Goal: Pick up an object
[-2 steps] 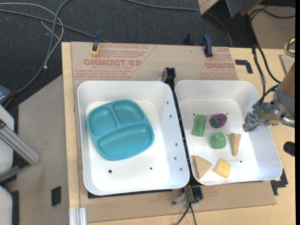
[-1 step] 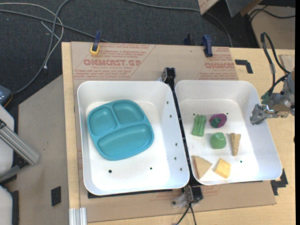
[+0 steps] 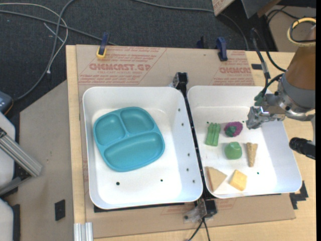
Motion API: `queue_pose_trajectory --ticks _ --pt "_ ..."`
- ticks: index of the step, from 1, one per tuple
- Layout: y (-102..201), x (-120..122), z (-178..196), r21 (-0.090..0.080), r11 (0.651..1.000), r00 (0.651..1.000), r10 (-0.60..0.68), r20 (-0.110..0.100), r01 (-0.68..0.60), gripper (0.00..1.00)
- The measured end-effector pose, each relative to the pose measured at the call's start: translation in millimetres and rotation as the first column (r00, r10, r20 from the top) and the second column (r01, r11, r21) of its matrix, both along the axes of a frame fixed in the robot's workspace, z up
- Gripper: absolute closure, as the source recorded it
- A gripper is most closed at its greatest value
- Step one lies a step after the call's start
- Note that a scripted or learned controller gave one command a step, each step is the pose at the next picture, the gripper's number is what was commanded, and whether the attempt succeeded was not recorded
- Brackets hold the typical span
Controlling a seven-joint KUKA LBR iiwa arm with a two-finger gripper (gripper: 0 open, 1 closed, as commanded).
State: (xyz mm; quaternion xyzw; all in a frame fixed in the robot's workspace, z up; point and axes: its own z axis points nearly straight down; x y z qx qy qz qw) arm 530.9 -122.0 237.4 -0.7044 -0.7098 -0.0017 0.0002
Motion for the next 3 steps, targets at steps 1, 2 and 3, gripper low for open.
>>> queue_pose_trajectory --ticks 1,2,3 --pt "50 2 7 0.000 1.000 1.000 -0.001 0.000 0.001 1.00" --pt "113 12 8 0.001 1.000 1.000 0.000 -0.001 0.000 1.00" --pt "169 26 -6 -0.001 1.000 1.000 -0.001 -0.002 0.001 1.00"
